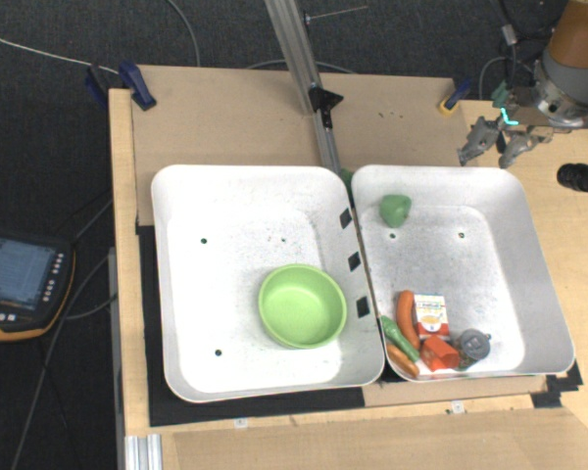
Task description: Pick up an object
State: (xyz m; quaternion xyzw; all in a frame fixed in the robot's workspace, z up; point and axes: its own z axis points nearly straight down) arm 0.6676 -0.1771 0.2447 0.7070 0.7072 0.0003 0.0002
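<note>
We found the gripper (498, 145) poised above the bench (235, 116), just past the far corner of the right bin (529, 262), its fingers spread apart with nothing between them. Below the orange band, the arm (573, 37) reached in from the right side, and the hand hung clear of both bins. In the right bin a small green lump (395, 209) lay alone near the far wall, while a cluster crowded the near edge: a carrot (404, 316), a little white-and-orange carton (430, 311), a red piece (439, 353) and a grey round part (473, 343), all touching or nearly so. The left bin (206, 262) held a green bowl (302, 305) toward its near right side. We judged the task to be at its opening step, with the approach not yet begun and no target committed. The next move, as we read it, called for carrying the hand over the right bin and lowering it onto one item. The green lump looked the easier choice, standing free and closest to the hand. The crowded pile seemed to us to risk a finger landing on a neighbour, and the bowl looked too wide for a plain pinch except at its rim
</note>
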